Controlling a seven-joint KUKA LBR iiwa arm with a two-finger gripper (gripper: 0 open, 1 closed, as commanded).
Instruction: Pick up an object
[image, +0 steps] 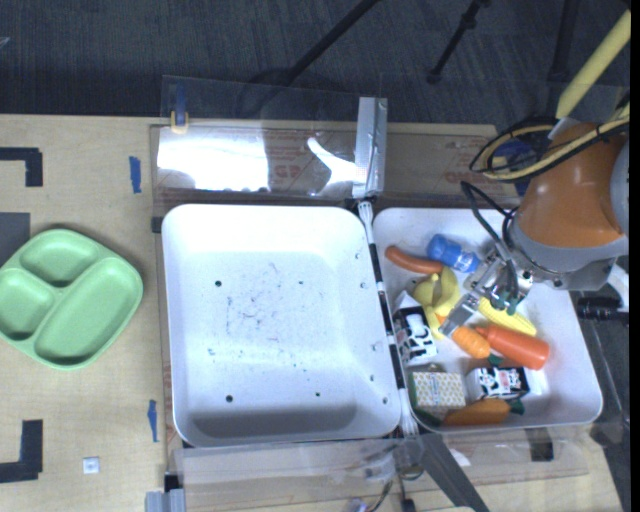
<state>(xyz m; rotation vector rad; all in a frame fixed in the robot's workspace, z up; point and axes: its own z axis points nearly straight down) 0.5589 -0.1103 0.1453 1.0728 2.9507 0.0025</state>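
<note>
Hand (478, 298) over yellow toy (503, 312) in right bin (590, 385), grip unclear, labels unreadable

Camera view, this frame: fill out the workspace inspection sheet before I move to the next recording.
Surface: wooden bench bearing the left bin and the right bin, side by side.
Job's things: in the right bin, a hot dog, blue bottle, yellow pieces, orange carrot, black-and-white cartons, speckled block.
Clutter: green divided plate on the bench left of the bins.
Grippers: gripper low over the right bin's pile; grasp not discernible.
Cables: yellow and black cables looped behind the arm.
Surroundings: clear panel behind the left bin; dark floor beyond.
</note>
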